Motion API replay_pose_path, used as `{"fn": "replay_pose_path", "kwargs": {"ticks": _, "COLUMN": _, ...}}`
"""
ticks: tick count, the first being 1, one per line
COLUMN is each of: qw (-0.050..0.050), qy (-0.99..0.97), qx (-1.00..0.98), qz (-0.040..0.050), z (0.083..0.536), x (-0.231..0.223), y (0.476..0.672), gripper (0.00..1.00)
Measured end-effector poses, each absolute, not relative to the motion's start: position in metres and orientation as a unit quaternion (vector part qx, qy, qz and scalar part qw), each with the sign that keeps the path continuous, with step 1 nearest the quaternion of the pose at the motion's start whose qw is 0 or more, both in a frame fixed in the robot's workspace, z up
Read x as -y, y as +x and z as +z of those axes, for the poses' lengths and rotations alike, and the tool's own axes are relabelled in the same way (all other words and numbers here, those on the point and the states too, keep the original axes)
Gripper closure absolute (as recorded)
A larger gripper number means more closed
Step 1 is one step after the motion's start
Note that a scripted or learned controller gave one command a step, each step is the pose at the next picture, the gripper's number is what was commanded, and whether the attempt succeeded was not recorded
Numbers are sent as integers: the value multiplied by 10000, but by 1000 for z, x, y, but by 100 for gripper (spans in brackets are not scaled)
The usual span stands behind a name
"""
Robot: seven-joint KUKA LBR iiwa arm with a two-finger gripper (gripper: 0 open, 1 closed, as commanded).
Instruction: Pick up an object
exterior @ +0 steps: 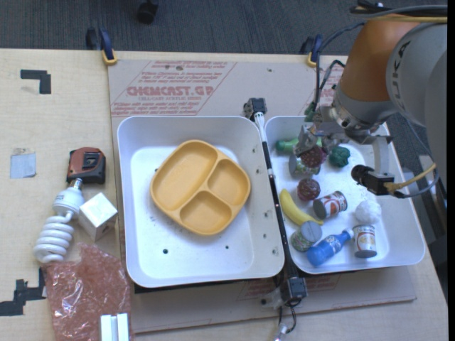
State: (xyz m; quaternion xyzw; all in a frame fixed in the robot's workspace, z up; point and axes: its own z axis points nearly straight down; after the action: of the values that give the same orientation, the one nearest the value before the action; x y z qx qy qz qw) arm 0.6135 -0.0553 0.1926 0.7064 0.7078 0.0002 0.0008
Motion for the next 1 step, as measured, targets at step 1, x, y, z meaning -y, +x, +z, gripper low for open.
{"fn": "replay_pose_path", "kwargs": {"ticks": 1, "qw": 4, "qy": 7064, "qx": -7078, "qz": -4, "z": 192, "x": -1, "y": 634, "gripper": 100}}
